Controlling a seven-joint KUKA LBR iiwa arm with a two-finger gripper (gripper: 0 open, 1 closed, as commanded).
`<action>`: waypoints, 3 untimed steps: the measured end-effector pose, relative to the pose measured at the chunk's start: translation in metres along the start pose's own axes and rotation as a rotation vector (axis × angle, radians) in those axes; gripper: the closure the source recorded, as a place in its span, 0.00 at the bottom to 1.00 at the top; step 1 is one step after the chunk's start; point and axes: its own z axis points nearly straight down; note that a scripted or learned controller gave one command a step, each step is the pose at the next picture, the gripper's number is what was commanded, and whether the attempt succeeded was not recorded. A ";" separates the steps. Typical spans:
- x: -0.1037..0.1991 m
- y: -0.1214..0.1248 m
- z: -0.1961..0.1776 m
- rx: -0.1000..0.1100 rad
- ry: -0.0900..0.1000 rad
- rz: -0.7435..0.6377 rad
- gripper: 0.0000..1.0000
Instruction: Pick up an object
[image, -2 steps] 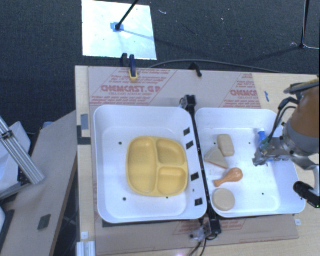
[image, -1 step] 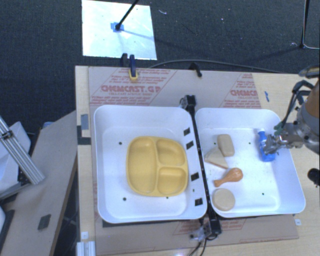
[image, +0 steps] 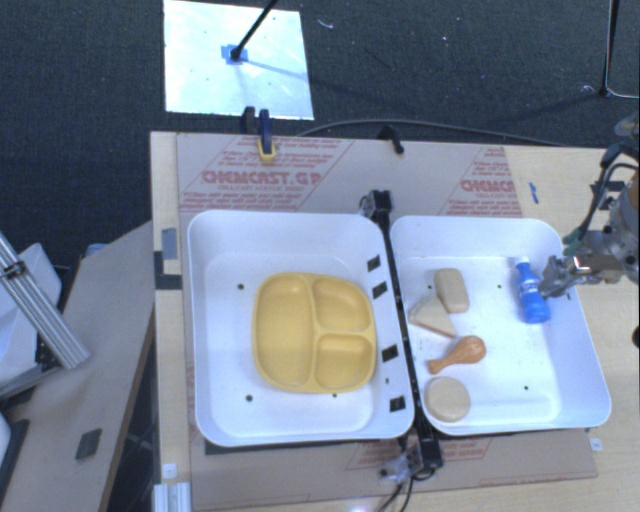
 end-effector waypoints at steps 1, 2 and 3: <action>0.057 0.009 0.017 0.001 0.002 -0.004 1.00; 0.109 0.015 0.015 0.001 0.001 -0.003 1.00; 0.160 0.018 0.032 0.002 0.002 -0.005 1.00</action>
